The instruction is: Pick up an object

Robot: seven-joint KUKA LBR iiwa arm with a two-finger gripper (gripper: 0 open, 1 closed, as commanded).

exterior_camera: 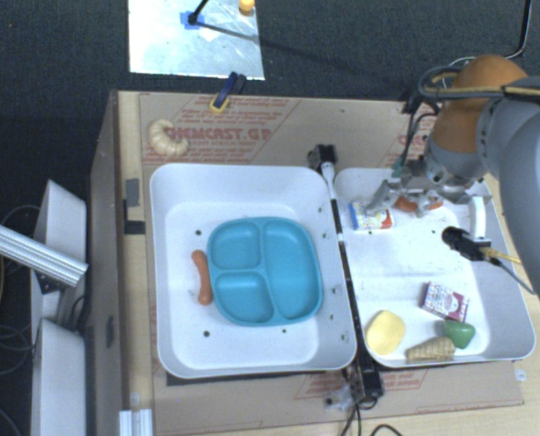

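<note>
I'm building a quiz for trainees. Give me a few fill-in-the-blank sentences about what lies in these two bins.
The blue tray lies in the ____ bin.
The sausage lies beside the tray's ____ edge.
The ice cream cone lies in the ____ bin.
The end effector hangs over the right bin's ____ end.

Missing: left; left; right; far

One fixed camera looks down slantwise on both bins (pixel 252 175).

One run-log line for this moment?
tool: far end, right bin | over small carton | hold unconfirmed | blue tray: left bin
</note>
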